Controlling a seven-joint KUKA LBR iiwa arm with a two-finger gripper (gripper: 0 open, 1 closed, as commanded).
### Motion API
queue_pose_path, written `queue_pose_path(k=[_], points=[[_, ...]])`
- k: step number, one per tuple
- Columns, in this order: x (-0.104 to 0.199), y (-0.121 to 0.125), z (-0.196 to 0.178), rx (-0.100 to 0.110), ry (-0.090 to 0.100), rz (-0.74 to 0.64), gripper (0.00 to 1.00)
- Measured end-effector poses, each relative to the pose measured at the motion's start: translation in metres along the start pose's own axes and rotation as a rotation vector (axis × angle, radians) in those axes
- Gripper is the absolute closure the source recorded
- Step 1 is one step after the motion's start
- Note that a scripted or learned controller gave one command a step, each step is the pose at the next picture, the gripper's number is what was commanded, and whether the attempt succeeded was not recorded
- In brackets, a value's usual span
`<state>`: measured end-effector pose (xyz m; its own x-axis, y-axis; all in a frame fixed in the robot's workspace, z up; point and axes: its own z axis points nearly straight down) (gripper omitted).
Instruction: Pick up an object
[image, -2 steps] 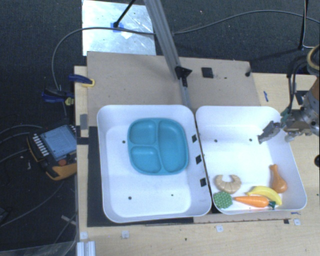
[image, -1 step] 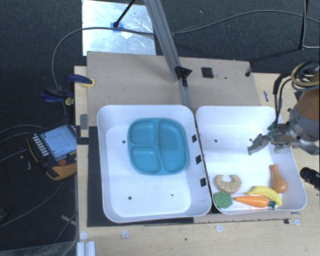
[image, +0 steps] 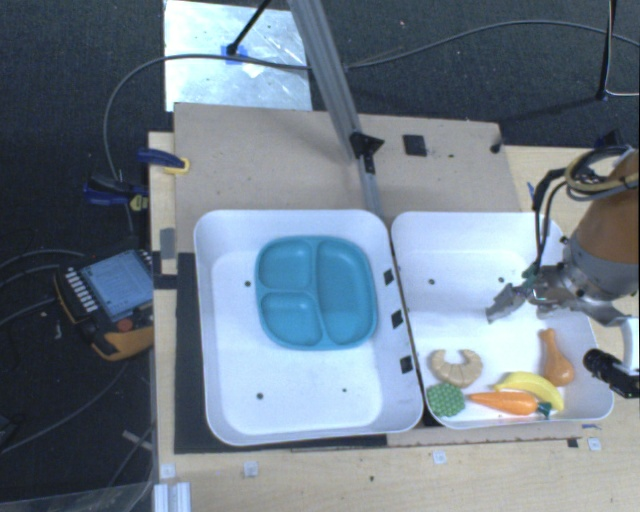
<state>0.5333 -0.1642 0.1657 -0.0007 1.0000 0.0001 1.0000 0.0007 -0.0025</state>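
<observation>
We count two white bins on the tabletop (image: 330, 160): a left bin (image: 230, 400) and a right bin (image: 450, 240). The left bin holds one thing, a blue plate (image: 316, 292) with three compartments, set toward the bin's far edge. The right bin holds five toy foods, all along its near edge: one croissant (image: 456, 367), one green piece (image: 446, 400) at the near left corner, one carrot (image: 503, 402), one banana (image: 530, 387) and one orange drumstick (image: 555, 358) toward the right edge. We see one arm (image: 605, 235) over the right bin.
</observation>
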Motion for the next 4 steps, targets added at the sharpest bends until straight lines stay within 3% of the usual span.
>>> queue_pose_path(k=[1, 2, 4], points=[[0.003, 0.001, 0.063, 0.001, 0.001, 0.0, 0.0], [0.003, 0.003, 0.048, -0.006, -0.001, -0.001, 1.0], [0.003, 0.0, -0.078, -0.011, -0.002, -0.005, 1.0]])
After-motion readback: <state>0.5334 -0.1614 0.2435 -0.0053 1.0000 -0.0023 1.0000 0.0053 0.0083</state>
